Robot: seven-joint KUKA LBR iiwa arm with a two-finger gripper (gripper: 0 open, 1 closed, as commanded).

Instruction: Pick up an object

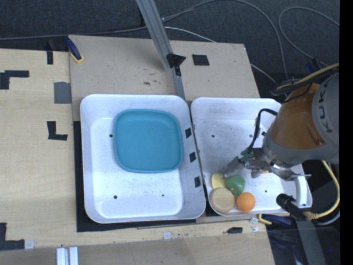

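gripper point(238, 167) low in the right bin point(220, 117) — just above the green ball point(236, 184) — finger state unclear

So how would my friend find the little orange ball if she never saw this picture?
Look at the white bin on the right, not the one with the blue plate. Go to its near edge, where a few small things sit huddled below the claw. The orange ball is the rightmost of them, beside a cream round one and a green one, and the only orange one.
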